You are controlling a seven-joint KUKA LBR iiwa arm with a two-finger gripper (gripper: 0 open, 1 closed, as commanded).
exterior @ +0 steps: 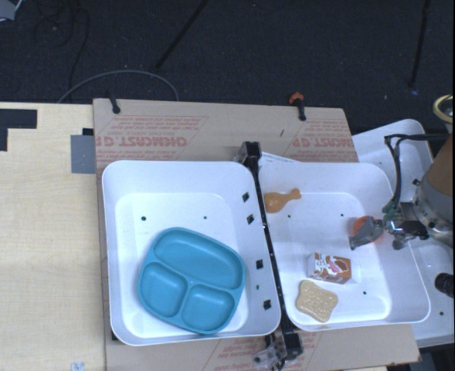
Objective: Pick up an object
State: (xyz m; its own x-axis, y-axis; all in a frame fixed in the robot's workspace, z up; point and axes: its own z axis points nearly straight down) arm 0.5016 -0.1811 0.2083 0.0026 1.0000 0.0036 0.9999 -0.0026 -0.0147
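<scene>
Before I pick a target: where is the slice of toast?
In the camera view, the toast slice lies in the right bin, near its front edge, just below the small snack packet.

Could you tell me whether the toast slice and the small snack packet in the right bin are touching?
Apart. The camera view shows a strip of white bin floor between the snack packet and the toast slice lying below it in the right bin.

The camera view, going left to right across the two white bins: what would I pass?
Blue three-compartment plastic tray in the left white bin → tan drumstick-shaped toy in the right white bin → small brown-and-white packet → the arm's gripper near the right bin's right side.
</scene>
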